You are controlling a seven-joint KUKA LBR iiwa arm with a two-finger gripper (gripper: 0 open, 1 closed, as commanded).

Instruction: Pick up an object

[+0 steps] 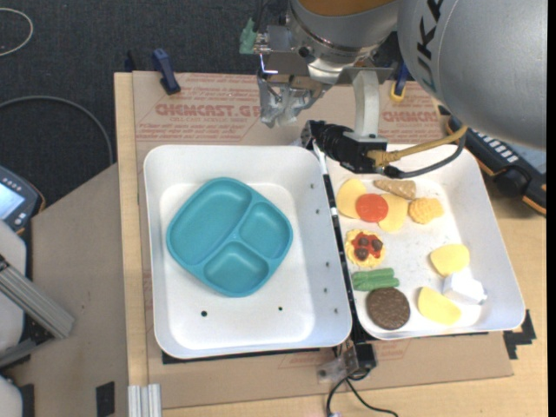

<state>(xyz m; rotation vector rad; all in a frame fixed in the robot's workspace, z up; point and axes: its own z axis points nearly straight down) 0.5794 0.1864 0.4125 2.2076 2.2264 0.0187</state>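
Camera view: the gripper (282, 107) hangs at twelve o'clock above the bins; whether its metal fingers are parted, I cannot tell. Flat toy foods, including a round red slice (372, 207), lie in the right bin (499, 259); a glossy teal divided plate (229, 234) sits in the left bin (165, 189).

Two bins sit side by side on the bench (130, 233). The left bin (161, 168) holds a divided plate (229, 235) near its middle. The right bin (495, 241) holds toy foods: a cookie (387, 307) at its near edge, a tomato slice (373, 207) toward its far-left corner
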